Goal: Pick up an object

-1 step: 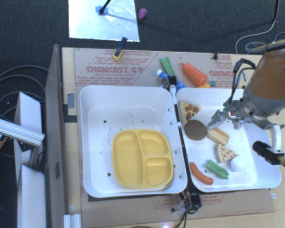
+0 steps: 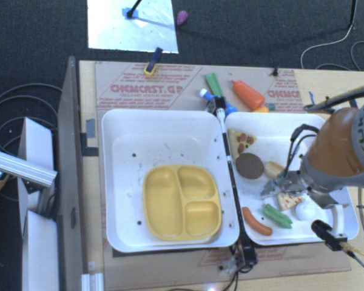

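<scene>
Left bin (image 2: pixel 121 138): divided tray (image 2: pixel 182 201) inside, toward the near right corner.
Right bin (image 2: pixel 273 139): pizza slice (image 2: pixel 242 142) at the far left; round patty (image 2: pixel 250 165) just in front of it; sausage (image 2: pixel 256 220) and pea pod (image 2: pixel 277 216) side by side at the near edge (pod to the right).
Behind the bins: carrot (image 2: pixel 248 94) on the bench (image 2: pixel 170 83).

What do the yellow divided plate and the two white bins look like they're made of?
The yellow divided plate looks like moulded plastic: one uniform colour, rounded compartment walls, a dull sheen. The left white bin and the right white bin look like thin formed plastic, smooth with rounded corners, scuffed with dark specks. Foam can't be ruled out.
</scene>
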You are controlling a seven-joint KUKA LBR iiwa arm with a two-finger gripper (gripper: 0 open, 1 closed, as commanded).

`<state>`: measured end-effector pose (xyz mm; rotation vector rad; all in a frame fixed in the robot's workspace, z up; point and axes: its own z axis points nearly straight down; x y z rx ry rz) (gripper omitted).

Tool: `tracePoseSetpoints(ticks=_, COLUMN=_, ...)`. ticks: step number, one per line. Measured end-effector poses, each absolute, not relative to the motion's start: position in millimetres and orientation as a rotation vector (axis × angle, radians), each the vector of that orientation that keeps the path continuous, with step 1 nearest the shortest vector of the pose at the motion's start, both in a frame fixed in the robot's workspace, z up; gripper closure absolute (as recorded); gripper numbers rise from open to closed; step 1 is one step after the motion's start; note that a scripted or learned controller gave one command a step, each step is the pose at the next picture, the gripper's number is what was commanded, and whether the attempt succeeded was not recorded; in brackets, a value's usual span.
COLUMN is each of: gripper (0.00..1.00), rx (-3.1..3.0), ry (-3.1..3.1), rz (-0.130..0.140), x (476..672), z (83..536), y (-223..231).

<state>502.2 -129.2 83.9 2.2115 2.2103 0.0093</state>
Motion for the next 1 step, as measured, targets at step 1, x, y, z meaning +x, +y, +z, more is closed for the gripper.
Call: tracePoseSetpoints(ticks=1, gripper=0.00, rx=2.206, ry=2.226, rz=0.011, x=595.8, z=85.7, y=-105.4)
